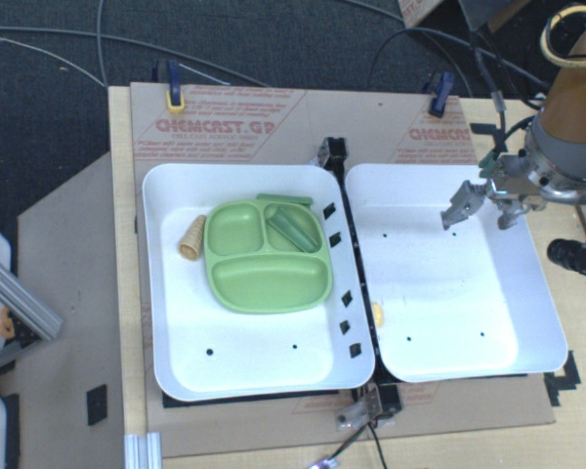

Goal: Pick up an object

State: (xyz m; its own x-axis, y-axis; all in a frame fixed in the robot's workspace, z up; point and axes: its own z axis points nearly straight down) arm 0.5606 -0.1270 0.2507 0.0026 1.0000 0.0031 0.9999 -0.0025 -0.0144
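Note:
My gripper (482, 213) hangs over the far right part of the right bin (527, 301), open, with nothing between its fingers (457, 209). A green divided plate (269, 281) lies in the left bin (176, 360). A green pod-like piece (295, 229) rests in the plate's far right compartment. A tan cone (190, 237) lies just left of the plate. A small yellow object (376, 314) sits at the right bin's left wall, well away from the gripper.
A flat green strip (285, 200) pokes out behind the plate. A black divider with clips (344, 262) runs between the bins. Blue clamps (175, 84) (439, 91) hold the board's far edge. Cables trail behind the bench.

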